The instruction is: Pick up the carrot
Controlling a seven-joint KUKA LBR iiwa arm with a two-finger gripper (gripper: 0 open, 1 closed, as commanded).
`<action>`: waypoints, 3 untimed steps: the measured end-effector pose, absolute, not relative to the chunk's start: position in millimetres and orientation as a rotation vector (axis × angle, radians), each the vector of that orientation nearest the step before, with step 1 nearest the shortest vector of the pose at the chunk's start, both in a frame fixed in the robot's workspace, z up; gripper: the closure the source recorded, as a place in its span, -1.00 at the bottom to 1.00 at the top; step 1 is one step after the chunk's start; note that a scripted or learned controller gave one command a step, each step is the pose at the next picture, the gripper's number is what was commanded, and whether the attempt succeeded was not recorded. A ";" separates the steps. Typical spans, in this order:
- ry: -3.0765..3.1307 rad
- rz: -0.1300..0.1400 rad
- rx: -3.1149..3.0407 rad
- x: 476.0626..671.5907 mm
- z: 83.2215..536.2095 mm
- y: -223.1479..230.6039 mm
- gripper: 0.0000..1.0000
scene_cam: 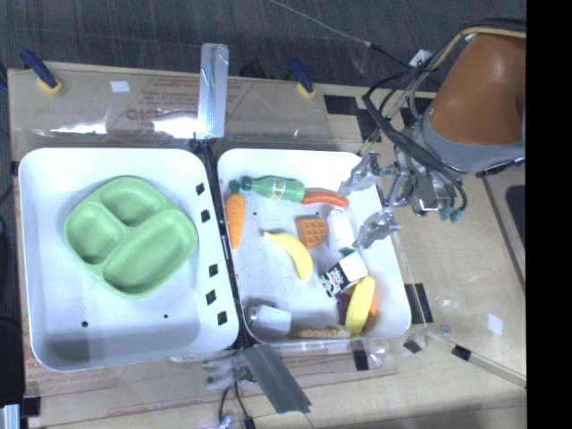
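Nothing done yet: the carrot (234, 220) lies untouched well left of the hand (368, 200), which hangs spread open and grips nothing, so the whole pick remains

Orange carrot (235, 219), lying lengthwise along the right bin's left wall, thick end up beside a green stalk, tapering downward, well left of the jaws, untouched

Lab bench (465, 329), clamped white bins (54, 329)
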State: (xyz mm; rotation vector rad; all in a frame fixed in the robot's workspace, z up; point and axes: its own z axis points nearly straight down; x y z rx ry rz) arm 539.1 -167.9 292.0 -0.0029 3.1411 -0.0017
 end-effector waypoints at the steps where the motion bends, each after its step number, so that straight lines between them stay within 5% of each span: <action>1: 3.050 0.005 -0.769 534.4 186.2 -180.9 -1.00; 2: 2.999 0.002 -0.941 493.1 138.0 -201.0 -1.00; 3: 2.661 -0.001 -1.664 489.5 154.6 -209.3 -1.00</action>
